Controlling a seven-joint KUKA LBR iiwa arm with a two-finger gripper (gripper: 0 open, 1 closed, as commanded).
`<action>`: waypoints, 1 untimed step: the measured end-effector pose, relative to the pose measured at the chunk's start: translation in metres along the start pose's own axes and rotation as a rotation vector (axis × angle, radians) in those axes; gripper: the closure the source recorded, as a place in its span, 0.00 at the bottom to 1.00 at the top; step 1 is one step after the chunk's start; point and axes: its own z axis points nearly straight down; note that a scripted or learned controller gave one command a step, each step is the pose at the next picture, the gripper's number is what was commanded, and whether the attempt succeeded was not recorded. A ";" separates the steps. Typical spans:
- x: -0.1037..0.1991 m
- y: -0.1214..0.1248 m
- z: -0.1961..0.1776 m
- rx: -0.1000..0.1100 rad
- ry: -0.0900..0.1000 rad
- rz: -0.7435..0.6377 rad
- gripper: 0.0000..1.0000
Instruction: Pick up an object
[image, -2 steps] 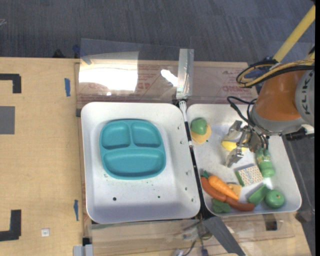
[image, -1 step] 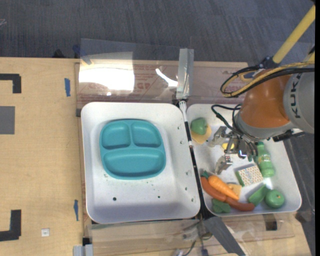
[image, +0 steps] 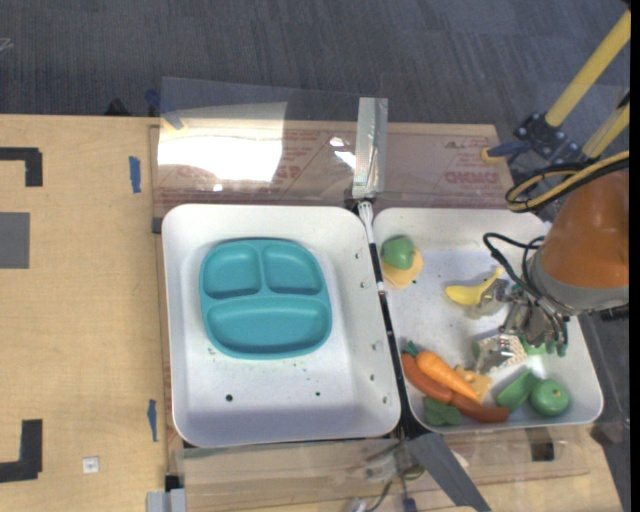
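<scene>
We look down on a wooden bench (image: 80, 300) bearing two shallow white bins side by side, and we place everything against the metal divider (image: 378, 290) where they meet. Left of the divider sits the left bin (image: 190, 400), holding a teal sectioned plate (image: 265, 298) near its middle. Right of the divider lies the right bin (image: 440, 230), full of toy food. The grey arm with its orange band (image: 590, 240) comes in from far right of the divider, and its gripper (image: 515, 335) hangs low over the right bin's middle. We cannot tell how the jaws stand: cables and metal parts blur together, and nothing shows clearly between them. Just right of the divider, toward the near edge, a toy carrot (image: 440, 372) lies flat; its long axis runs diagonally, from the end nearest the divider down and away toward the bin's front right. A yellow banana (image: 470, 293) lies farther right, its length roughly level, just beside the gripper. A green-and-yellow pear (image: 399, 258) sits close to the divider at the far side, and a round green fruit (image: 549, 398) rests farthest right by the front corner. We judge the task unfinished: every piece we see appears to rest in the bin, so gripping and lifting remain.
</scene>
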 end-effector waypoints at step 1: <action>-0.028 0.071 0.000 -0.005 -0.003 0.174 0.00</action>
